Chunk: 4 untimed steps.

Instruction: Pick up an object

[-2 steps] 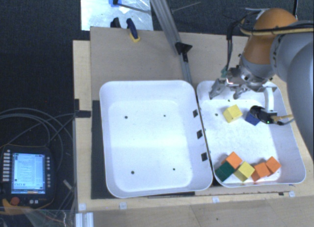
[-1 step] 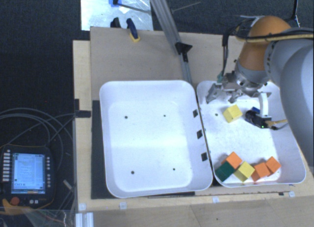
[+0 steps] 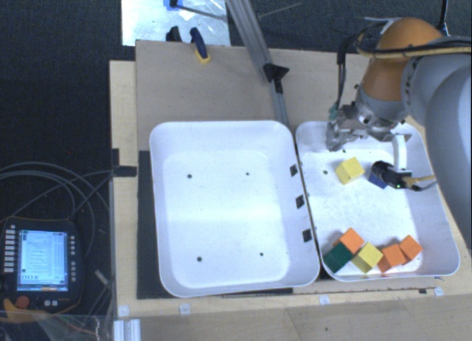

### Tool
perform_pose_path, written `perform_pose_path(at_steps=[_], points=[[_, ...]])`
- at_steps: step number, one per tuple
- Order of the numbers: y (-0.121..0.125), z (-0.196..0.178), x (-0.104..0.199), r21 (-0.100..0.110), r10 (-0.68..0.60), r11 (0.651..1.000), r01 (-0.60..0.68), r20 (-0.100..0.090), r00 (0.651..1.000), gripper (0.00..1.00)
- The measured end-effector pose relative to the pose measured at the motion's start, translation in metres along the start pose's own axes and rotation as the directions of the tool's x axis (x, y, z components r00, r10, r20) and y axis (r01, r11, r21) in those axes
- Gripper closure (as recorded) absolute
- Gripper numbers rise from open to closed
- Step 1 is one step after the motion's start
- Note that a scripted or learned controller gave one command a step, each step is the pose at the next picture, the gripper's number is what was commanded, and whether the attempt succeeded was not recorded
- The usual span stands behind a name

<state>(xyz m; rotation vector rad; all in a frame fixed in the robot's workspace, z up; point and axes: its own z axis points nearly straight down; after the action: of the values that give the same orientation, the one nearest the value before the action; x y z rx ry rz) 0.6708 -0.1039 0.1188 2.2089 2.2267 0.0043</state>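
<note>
My gripper hangs over the far left corner of the right bin, with the orange-banded wrist just above it. A yellow cube lies in the bin just in front of the gripper, apart from it. A small blue block sits to the cube's right. At the bin's near edge a cluster lies together: an orange cube, a green cube, a second yellow cube and two more orange blocks.
The left bin stands beside the right one, with black clips along their shared wall. A slanted metal pole rises behind the bins. A teach pendant and cables lie off the bench to the left.
</note>
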Motion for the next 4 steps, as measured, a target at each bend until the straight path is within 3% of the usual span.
perform_pose_path(at_steps=[1, 3, 4], points=[[0.002, -0.044, 0.000, -0.001, 0.003, 1.000, -0.003, -0.001, 1.000, 1.00], [0.006, -0.176, 0.000, -0.006, 0.003, 1.000, -0.003, 0.000, 1.000, 1.00], [-0.005, -0.156, 0.049, 0.004, -0.001, 1.000, 0.001, -0.002, 1.000, 1.00]])
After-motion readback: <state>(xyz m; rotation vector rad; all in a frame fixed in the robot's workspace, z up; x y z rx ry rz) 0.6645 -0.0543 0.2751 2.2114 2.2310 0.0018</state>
